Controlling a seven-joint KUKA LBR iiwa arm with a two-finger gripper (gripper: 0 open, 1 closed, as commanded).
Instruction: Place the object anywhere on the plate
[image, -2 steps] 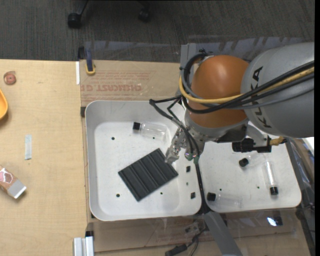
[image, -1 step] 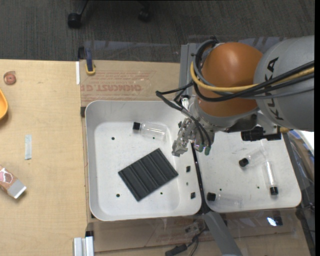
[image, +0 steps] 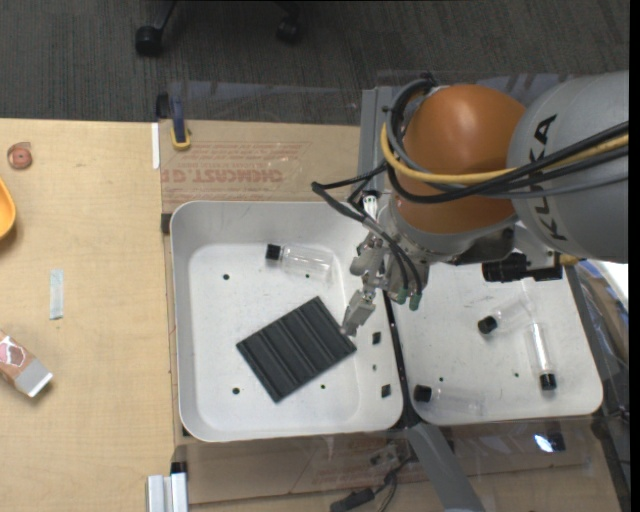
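Your bench (image: 90, 260) carries two white bins, the left bin (image: 190, 330) and the right bin (image: 580, 390), plus a small strip (image: 56, 295) and what may be an eraser (image: 22, 366).

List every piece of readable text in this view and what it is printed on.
"KUKA": on the grey arm, read only in part at the right edge.
Faint reddish lettering on the cardboard sheet behind the bins: mirrored and too washed out to read.
No other legible text.
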